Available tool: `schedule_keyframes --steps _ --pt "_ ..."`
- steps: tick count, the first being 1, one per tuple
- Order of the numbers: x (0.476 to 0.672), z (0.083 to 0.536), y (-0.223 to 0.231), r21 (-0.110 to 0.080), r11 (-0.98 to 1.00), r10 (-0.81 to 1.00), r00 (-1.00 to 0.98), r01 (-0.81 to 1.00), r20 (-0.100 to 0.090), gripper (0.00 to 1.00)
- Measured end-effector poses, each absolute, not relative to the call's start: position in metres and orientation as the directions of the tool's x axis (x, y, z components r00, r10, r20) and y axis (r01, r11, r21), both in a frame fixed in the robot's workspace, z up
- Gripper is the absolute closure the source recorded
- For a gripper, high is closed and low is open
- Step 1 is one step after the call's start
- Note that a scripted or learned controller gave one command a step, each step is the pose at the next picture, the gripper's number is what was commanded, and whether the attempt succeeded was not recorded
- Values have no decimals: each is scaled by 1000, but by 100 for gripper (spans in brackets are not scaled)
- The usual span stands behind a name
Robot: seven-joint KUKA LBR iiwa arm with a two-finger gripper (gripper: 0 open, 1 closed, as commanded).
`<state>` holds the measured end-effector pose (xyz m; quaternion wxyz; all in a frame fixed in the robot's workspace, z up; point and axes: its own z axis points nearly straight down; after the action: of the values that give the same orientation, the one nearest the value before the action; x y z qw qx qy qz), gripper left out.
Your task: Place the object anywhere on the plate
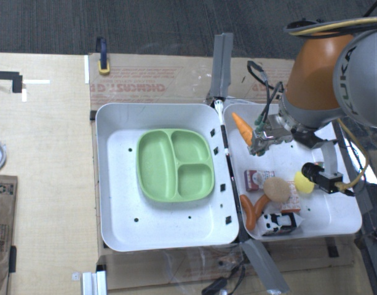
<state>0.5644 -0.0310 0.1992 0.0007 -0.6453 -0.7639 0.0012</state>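
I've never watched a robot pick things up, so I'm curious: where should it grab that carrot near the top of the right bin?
Probably across the middle of the carrot, coming straight down from above. It lies flat and slanted on the bin floor, long and narrow, so the gripper would likely close best across its short width, where the floor on both sides looks clear.

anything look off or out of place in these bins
Nothing looks spilled or broken. The green plate sits flat in the left bin, slightly turned against its walls. The toys are in the right bin, bunched at its near end, and one carrot lies apart beside the claw.
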Motion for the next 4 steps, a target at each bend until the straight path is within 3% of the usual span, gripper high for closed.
schedule_keyframes --steps 1,2,3,4 --pt "554 190 44 -4 60 998 -60 998 -1 100" --pt "590 353 26 -2 -198 980 198 980 -3 100" --pt "598 255 29 -5 -421 907 421 907 -5 100" --pt "658 224 41 -3 -185 983 185 983 -3 100"
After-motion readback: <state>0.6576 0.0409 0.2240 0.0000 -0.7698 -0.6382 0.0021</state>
